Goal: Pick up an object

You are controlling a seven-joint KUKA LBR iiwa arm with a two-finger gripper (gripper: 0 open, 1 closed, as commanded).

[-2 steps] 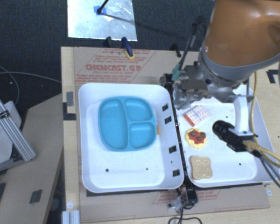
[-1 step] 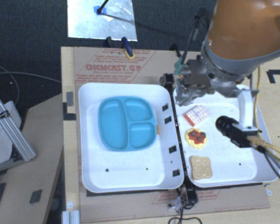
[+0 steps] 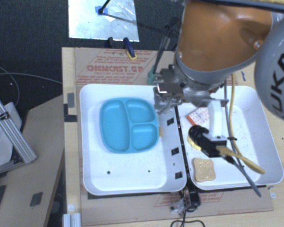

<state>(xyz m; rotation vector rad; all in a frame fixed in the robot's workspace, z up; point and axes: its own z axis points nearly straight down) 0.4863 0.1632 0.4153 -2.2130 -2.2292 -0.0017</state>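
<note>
The gripper (image 3: 166,97) hangs mid-frame beside the blue plate (image 3: 128,124) in the left bin (image 3: 113,169) — spread or closed, I cannot tell. A toast slice (image 3: 204,169) lies lower right.

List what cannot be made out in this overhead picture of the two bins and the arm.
Camera view:
- Red-and-white packet: its upper edge is covered by the arm, and the print is too small to read.
- Yellow object: mostly under robot hardware, so its kind is unclear.
- Right bin: its far side is hidden behind the arm.
- Tan slice: too blurred to identify.
</note>
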